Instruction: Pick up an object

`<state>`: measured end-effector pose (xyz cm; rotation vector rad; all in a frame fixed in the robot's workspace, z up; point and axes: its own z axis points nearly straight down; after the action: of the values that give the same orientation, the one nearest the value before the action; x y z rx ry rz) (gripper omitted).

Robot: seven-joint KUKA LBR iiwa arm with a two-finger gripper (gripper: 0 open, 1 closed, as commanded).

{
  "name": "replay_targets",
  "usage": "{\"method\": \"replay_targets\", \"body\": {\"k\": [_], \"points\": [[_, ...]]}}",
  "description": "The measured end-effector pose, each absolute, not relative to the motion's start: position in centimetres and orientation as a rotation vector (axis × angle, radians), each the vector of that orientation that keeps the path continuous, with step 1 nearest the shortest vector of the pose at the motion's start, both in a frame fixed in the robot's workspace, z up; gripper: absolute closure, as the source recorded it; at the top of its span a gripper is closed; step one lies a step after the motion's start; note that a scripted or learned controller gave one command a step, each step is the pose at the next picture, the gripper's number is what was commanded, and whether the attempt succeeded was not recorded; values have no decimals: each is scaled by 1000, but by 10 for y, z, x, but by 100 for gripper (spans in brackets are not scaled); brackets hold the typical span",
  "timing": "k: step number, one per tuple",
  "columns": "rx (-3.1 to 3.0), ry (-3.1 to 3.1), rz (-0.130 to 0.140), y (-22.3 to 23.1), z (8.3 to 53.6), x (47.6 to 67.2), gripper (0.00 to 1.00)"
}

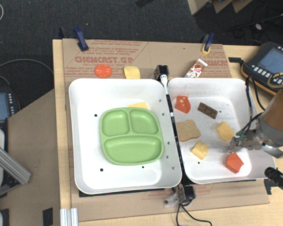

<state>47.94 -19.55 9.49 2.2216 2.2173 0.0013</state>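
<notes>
The orange-red block [234,162] lies in the right bin [217,84], near its front right corner; the gripper [237,144] hangs just above and behind it, so the block sits slightly toward the camera from the fingers; whether they are spread or pressed together I cannot tell; nearby lie a yellow cube [200,150], bread slice [187,130] and chocolate piece [208,110]; the left bin [85,173] holds a green divided plate [131,135].

Even overhead light fills my view, bright enough to make the two white bins [125,91] glow almost without detail, shadows around the green tray [131,135] stay soft and thin, the dark floor beyond the surface [132,55] is dim, and my arm [276,121] looks slightly blurred.
</notes>
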Motion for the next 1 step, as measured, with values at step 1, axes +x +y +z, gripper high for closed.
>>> {"method": "replay_targets", "body": {"k": [1], "points": [[2207,2225,10,-131,187,506,100]]}}
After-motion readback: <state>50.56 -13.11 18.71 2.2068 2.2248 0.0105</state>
